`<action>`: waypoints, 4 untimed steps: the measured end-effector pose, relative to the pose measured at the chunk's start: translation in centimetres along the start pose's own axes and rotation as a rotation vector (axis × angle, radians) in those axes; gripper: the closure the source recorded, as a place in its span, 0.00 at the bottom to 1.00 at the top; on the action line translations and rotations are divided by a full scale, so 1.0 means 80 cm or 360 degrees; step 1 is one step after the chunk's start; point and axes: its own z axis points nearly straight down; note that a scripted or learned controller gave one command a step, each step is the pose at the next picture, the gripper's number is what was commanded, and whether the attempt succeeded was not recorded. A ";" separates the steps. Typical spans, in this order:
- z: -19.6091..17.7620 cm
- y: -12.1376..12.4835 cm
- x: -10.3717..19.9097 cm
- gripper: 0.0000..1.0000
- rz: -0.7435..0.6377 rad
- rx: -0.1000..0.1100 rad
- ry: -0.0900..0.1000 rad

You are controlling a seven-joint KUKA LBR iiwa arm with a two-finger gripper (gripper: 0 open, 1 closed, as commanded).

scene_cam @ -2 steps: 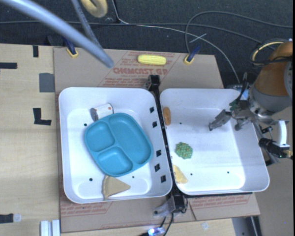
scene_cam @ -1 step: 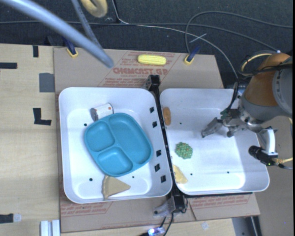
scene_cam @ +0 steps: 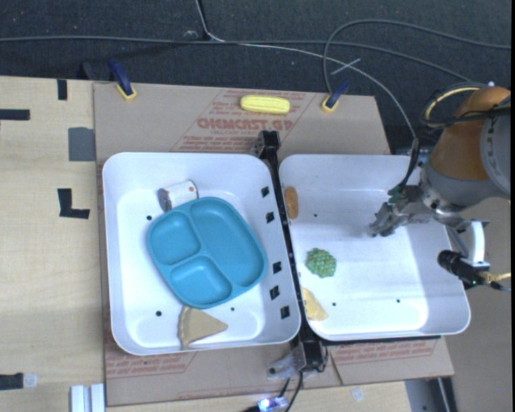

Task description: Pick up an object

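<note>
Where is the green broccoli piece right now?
The green broccoli piece lies in the right bin, near its left wall, left of and below the gripper.

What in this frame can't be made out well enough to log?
- Gripper, camera view: small and dark over the right bin; finger state unreadable.
- Cup: partly hidden by the blue tray.
- Tan wedge: against the bin wall, too small to identify.
- Arm: cut off at the right.

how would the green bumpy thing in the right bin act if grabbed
The green bumpy thing looks rounded, so a push would probably roll it. Its knobbly surface may give the pincer some purchase. It seems small and likely light.
</note>
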 end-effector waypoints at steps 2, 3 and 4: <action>-0.113 -0.003 -0.004 1.00 0.0001 -0.0008 -0.0001; -0.193 -0.005 -0.004 1.00 0.0001 -0.0013 -0.0003; -0.175 -0.004 0.055 1.00 -0.0003 0.0000 0.0002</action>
